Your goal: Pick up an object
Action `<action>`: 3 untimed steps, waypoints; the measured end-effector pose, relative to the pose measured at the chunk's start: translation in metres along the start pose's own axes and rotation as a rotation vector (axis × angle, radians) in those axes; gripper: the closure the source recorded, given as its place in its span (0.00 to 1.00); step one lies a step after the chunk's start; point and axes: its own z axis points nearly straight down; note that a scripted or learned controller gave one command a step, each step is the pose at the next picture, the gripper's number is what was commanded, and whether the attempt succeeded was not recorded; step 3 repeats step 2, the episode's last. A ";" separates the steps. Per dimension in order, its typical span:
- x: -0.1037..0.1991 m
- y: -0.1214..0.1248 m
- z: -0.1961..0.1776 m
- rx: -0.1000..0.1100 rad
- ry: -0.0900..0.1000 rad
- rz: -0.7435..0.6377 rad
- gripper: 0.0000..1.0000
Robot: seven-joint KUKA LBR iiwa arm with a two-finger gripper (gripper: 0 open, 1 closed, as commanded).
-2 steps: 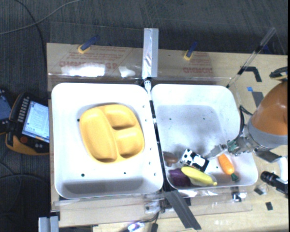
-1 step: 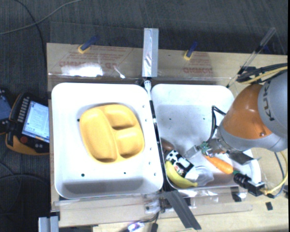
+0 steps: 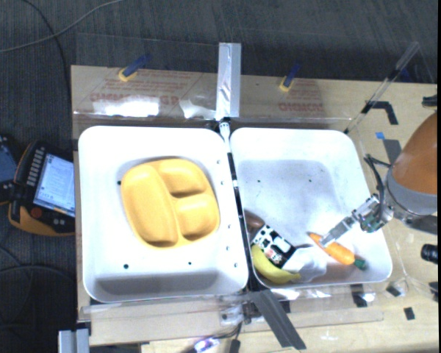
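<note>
A handheld control pendant with a lit screen lies on the dark floor off the table's left edge. On the table, the left bin holds a yellow divided tray, sitting tilted near the bin's middle. A strip of silver tape runs from the table's far edge down to where the two bins meet. The right bin has its things crowded along its near edge: at the near left corner a brown item peeks out by the wall, then a small black-and-white toy rests against a yellow banana, with a white object just beside them. Further right lies an orange carrot with a green end, pointing toward the near right corner. The claw reaches in from the table's right side, its thin tip just above the carrot's left end; whether it is wide or narrow cannot be told, and nothing is seen held in it.
</note>
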 end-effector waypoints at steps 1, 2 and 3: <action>0.006 0.008 0.054 -0.011 -0.003 0.244 0.00; 0.005 0.011 0.046 -0.015 -0.004 0.244 1.00; 0.005 0.011 0.046 -0.015 -0.004 0.244 1.00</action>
